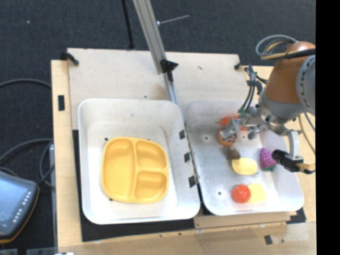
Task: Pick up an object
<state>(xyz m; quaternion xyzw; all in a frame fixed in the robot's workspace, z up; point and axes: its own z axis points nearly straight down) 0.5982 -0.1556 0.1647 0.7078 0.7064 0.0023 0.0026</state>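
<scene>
Item: my two-finger claw [229, 133], reaching into the right-hand shallow white bin [212, 122] from its far side, poised low over a small orange-and-red toy [228, 132] near the bin's upper middle. Step in hand, as I judge it: the descent onto a chosen object, lift not yet made. Whether my claw is spread or clenched I cannot tell; the wrist hides it, and the toy blurs into the metal, so I claim no hold. Next move calls for closing squarely on that toy, then rising straight, keeping clear of its neighbours. Contents of this bin, counted: one orange-and-red toy under me; one small brown lump [232, 154] just below it; one pale yellow rounded piece [244, 167]; one purple bunch-of-grapes toy [267, 158]; one red ball [241, 194] touching one flat yellow piece [256, 193]. Contents of the left-hand white bin [93, 116]: one yellow plastic divided tray [135, 170], three compartments.
</scene>
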